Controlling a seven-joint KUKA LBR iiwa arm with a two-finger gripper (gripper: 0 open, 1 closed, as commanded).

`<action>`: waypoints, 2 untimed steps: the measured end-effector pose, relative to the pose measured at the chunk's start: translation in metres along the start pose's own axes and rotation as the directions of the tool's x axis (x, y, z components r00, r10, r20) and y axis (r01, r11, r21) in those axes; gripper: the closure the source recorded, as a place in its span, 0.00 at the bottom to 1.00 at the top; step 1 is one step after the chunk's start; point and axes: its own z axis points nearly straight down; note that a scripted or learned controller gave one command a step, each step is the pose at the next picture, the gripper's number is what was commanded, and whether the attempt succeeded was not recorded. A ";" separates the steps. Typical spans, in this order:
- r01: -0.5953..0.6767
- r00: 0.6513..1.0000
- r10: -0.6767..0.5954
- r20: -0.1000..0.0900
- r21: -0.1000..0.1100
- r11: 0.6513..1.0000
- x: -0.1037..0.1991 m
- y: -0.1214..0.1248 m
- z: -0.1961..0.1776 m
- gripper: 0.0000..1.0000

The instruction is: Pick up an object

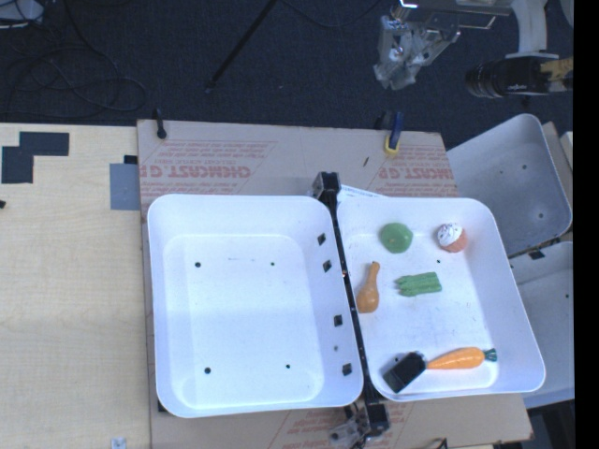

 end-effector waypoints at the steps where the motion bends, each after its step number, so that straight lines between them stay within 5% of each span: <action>1: 0.004 1.000 -0.004 0.002 0.003 1.000 0.000 -0.002 -0.011 1.00; 2: 0.011 1.000 -0.011 0.003 0.007 1.000 0.002 -0.002 -0.020 1.00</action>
